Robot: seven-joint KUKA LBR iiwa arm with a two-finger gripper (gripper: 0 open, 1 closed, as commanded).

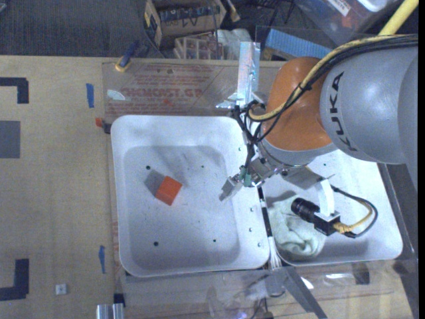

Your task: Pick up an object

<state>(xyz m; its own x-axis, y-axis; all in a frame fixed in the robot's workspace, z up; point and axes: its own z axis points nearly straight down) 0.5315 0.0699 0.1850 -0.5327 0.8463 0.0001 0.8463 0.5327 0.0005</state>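
Looking down on the counter (53, 198), I have the small orange-red cube (169, 190) lying alone in the left shallow white bin (133, 135), toward that bin's left side and about midway between its far and near edges. A grey patch sits just beside it on the bin floor; I can't tell whether that is a shadow or a mark. The cube rests flat with bare floor all round it, which I judge leaves room for a top-down approach.

My gripper (232, 186) hangs near the right edge of the same bin, close to the wall it shares with the right shallow white bin (378, 241). It is well apart from the cube and holds nothing that I can see. How its jaws are set I cannot tell at this slant.

In the right bin a crumpled pale cloth (299, 234) lies at the near-left corner, with a black cylindrical part on a yellow-tipped cable (312, 212) over it, seemingly attached to the arm.

The pick has not begun, in my judgement; the arm must travel left across the bin before descending.
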